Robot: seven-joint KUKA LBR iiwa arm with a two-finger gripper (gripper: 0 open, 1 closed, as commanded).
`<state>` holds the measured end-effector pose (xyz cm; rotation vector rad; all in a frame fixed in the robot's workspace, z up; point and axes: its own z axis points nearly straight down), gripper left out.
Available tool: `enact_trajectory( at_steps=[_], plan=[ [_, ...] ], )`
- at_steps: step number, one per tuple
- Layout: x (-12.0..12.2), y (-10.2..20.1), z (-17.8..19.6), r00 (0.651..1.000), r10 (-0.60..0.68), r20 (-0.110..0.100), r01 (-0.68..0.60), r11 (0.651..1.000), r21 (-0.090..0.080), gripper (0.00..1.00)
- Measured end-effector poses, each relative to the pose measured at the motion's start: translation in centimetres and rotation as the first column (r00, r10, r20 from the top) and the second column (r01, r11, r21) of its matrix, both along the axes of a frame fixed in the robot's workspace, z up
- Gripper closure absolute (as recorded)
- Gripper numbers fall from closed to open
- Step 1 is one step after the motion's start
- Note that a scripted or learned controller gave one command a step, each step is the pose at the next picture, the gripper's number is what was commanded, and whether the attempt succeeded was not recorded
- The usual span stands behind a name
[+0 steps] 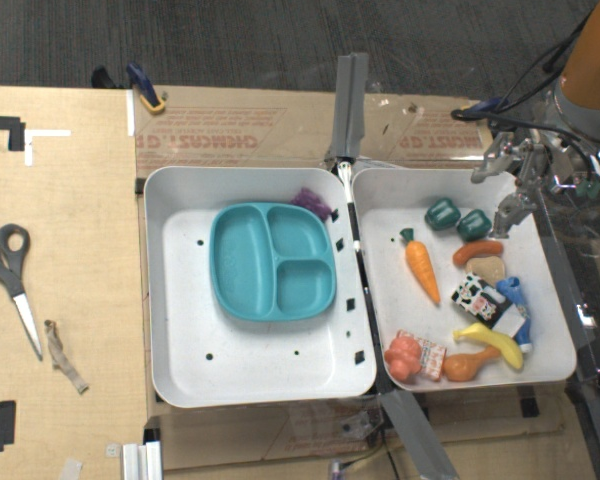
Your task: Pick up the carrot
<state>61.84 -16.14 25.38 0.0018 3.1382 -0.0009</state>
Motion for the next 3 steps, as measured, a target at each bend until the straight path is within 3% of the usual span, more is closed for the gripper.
enact_trajectory(
  at_steps=[1,2,3],
  plan=[
    [1.4,5.1,-16.0,0.986,-0.166,0.002,0.166,0.986,0.001,0.00],
    [1.6,5.2,-14.9,0.987,-0.163,0.007,0.163,0.987,0.000,1.00],
    [-0.5,10.5,-6.1,0.999,-0.047,0.002,0.047,0.999,0.001,1.00]
  ],
)
